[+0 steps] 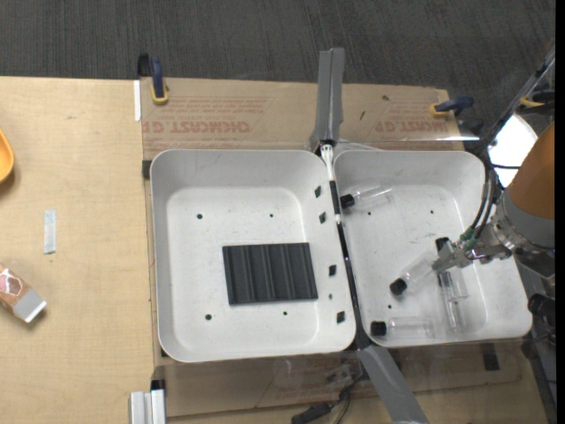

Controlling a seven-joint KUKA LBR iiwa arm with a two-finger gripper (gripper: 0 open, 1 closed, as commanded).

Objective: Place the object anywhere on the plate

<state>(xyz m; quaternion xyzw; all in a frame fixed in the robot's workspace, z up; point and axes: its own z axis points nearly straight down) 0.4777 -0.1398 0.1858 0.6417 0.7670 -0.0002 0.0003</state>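
Note:
A dark ridged plate (269, 272) lies flat in the middle of the left bin (177, 179). In the right bin (415, 166) lie several clear tubes with black caps: one near the back left (366, 199), one slanted in the middle (413, 275), one along the front wall (402, 328), and one lying front to back (454, 302). My gripper (448, 257) hangs low over the right side of the right bin, at the upper end of the slanted tube and just behind the front-to-back one. The frame does not show any tube held.
A grey metal bar (330, 95) stands behind the seam between the bins. Clamps (157, 82) (450, 106) pin the cardboard at the back. On the wooden bench to the left lie a small grey strip (49, 232) and a wrapped item (22, 297).

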